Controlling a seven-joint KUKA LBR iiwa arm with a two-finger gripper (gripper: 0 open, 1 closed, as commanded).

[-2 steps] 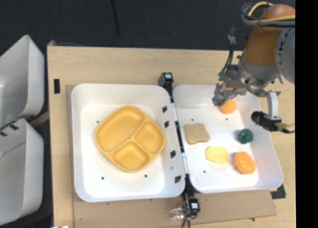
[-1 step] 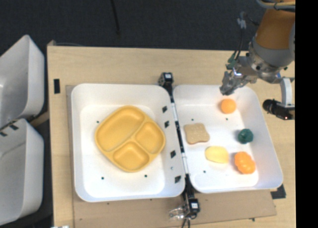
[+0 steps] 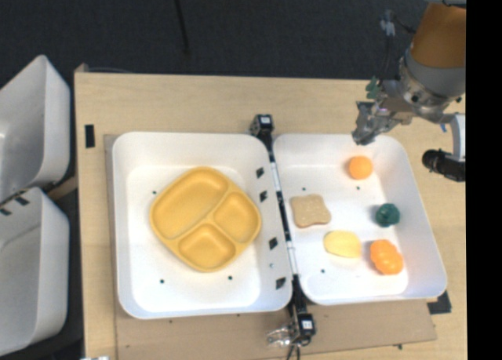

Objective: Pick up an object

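The gripper (image 3: 367, 132) hovers over the right bin's (image 3: 416, 186) far edge, carrying nothing. An orange ball (image 3: 360, 167) lies just beneath it, near bread (image 3: 310, 210), a teal piece (image 3: 387, 214), yellow fruit (image 3: 343, 244) and an orange pepper (image 3: 385, 257). A yellow divided plate (image 3: 205, 218) fills the left bin (image 3: 129, 272).

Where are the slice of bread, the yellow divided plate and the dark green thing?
Slice of bread (image 3: 310, 210), camera view, its middle.
Yellow divided plate (image 3: 188, 203), camera view, floor of its largest compartment.
Dark green thing (image 3: 387, 214), camera view, its top.

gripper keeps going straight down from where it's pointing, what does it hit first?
Likely the bare floor of the right white bin near its far edge. The gripper hangs just beyond the small round orange ball; depth is unclear, so it might clip it.
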